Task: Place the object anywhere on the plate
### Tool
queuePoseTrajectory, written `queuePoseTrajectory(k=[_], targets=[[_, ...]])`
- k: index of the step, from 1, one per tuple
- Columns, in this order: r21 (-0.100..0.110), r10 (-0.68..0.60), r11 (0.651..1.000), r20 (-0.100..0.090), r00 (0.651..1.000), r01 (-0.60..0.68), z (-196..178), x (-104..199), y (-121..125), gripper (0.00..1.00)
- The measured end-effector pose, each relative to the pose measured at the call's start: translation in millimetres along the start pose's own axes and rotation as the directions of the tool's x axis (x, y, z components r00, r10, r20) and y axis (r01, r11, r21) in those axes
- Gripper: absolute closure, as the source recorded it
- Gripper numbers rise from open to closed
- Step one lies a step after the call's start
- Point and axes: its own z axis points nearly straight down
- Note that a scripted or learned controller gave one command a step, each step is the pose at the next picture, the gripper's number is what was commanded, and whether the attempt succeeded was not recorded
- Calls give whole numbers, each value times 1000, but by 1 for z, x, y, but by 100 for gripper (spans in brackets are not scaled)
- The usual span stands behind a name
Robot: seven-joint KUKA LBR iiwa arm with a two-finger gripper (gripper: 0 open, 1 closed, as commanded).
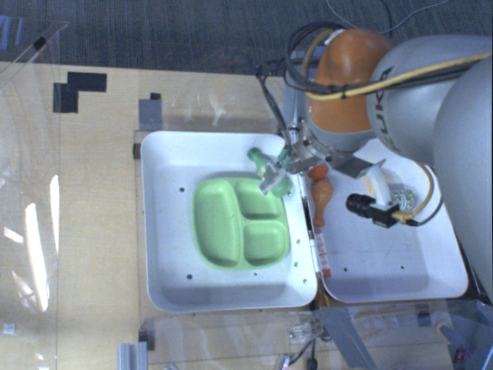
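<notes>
camera view: the left white bin (166, 276) holds the green divided plate (239, 222). the gripper (279, 169) hangs at the plate's upper right corner, pinching a small green object (260, 158). judging by this, release should come lower, over a compartment. the object's long axis seems to run upper-left to lower-right, but blur hides detail.

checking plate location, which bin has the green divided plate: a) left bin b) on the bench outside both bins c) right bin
a, the green divided plate lies on the floor of the left bin, while the right bin holds an orange object.
</notes>
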Motion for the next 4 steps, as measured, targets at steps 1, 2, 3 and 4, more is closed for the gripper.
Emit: queuePoseTrajectory(k=[1, 2, 3, 4], targets=[[-6, -2, 1000, 2, 1000, 2, -12, 0, 2, 100], [4, -156, 988, -2, 988, 156, -21, 12, -21, 100], [5, -166, 986, -2, 986, 166, 12, 25, 6, 100], [5, -165, 986, -2, 986, 165, 12, 25, 6, 0]])
